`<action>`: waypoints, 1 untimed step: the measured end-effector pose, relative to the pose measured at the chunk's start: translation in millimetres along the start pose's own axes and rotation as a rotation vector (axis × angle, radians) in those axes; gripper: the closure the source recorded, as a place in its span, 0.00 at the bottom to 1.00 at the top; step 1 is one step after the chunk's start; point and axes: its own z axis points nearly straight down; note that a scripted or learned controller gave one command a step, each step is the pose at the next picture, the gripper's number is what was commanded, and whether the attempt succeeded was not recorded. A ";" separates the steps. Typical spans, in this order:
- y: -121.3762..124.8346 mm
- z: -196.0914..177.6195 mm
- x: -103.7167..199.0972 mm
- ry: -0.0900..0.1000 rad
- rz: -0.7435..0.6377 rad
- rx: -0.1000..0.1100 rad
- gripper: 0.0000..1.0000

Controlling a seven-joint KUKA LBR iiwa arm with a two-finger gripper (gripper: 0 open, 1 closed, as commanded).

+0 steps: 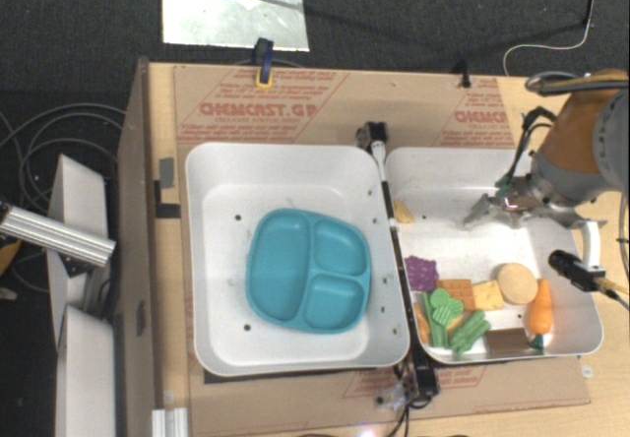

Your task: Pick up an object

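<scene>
My gripper [500,212] hangs low over the upper middle of the right bin [443,161], above bare white floor, with no object seen in it. The toy foods lie below it along the bin's front: a purple grape bunch [421,273], an orange cracker [456,288], a yellow cracker [486,296], a round beige bun [517,282], an orange carrot [539,307], green vegetable pieces [455,319] and a brown block [507,341]. A small yellow piece [402,214] rests by the bin's left wall.
The left bin [226,169] holds a teal divided plate [307,270]. The grey and orange arm [581,145] enters from the right over the right bin's far corner. A black part [576,269] sticks out over the bin's right rim.
</scene>
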 end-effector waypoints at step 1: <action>-47.1 -71.7 -12.7 -0.004 0.009 -0.002 0.00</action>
